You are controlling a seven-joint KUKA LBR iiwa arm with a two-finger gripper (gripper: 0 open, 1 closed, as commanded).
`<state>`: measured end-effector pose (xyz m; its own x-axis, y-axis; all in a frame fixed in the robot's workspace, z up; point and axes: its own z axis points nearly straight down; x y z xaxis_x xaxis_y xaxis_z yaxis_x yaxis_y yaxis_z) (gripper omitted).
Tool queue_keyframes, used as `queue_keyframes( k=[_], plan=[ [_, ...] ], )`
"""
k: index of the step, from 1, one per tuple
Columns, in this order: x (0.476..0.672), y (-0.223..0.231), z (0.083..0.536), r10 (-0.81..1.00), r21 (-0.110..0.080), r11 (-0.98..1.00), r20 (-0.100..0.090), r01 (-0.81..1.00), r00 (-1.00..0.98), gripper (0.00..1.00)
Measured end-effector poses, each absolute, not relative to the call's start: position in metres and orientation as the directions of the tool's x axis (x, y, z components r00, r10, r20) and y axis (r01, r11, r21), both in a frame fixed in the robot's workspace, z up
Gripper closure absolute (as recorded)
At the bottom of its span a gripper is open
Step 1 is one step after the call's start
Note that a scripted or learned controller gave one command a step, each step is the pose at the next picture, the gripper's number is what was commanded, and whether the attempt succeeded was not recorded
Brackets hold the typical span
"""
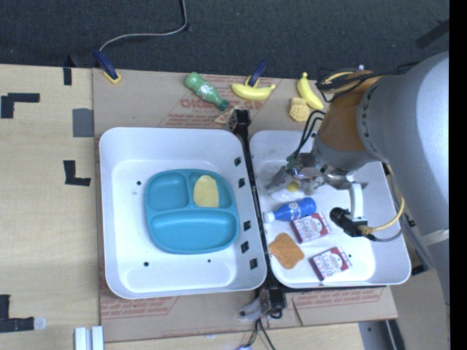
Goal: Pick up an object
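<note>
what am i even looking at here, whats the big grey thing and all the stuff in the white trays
One camera looks down at a slant on a bench. The big grey thing is a robot arm with an orange band, reaching in from the right. Its gripper hangs low in the right bin, above a blue bottle, two red packets and a brown cracker-like piece. I see nothing held between its fingers. The left bin holds a blue divided plate with a yellow item in one compartment. Behind the bins lie a green bottle and two bananas.
</note>
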<state>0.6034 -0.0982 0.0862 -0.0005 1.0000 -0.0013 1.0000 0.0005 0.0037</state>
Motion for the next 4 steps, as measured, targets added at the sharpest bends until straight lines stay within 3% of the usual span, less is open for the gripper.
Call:
queue_keyframes(
  k=[1, 2, 3, 4],
  plan=[
    [0.562, -0.099, 0.087, 1.000, 0.005, 0.000, -0.004, 1.000, 0.000, 0.00],
    [0.643, -0.094, 0.086, 1.000, 0.004, 0.001, -0.002, 1.000, -0.001, 0.00],
    [0.635, -0.103, 0.086, 1.000, 0.003, 0.002, -0.002, 1.000, -0.002, 0.00],
    [0.636, -0.103, 0.097, 1.000, 0.007, 0.002, -0.004, 1.000, -0.002, 1.00]
  ],
)
